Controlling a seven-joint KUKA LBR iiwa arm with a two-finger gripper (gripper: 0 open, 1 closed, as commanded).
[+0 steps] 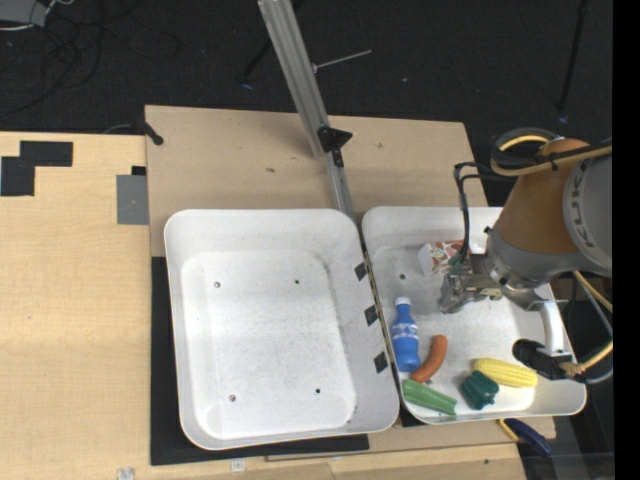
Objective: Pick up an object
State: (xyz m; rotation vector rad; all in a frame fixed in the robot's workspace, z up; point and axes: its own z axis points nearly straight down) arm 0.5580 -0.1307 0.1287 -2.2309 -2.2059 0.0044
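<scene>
1. My tool is low in the right bin, toward its far half. I can't tell whether it's spread or closed, and I see nothing between the tips. Treat it as no grasp.
2. The closest candidate is a crumpled white-and-red wrapper-like item, just far-left of the tool and maybe touching it. It's thin and floppy, so it could slide or fold away instead of being pinched.
3. The other candidates lie nearer in the same bin: blue bottle by the divider, orange sausage-shaped toy just right of it, green pod-like piece, dark green block and yellow corn cob. All are well apart from the tool, so reaching them needs a real relocation.
4. Clutter risk: the near-end items sit close together. Coming down there could knock a neighbour or catch two at once.
5. The bottle and sausage are rounded and lying flat. An off-centre close would likely squirt them sideways.
6. The bottle hugs the left wall. A finger could hit the rim between the bins.
7. My wrist bulk hides the tool's right side from the camera, so any lift needs visual confirmation.
8. The left bin is not relevant to the pick.
</scene>
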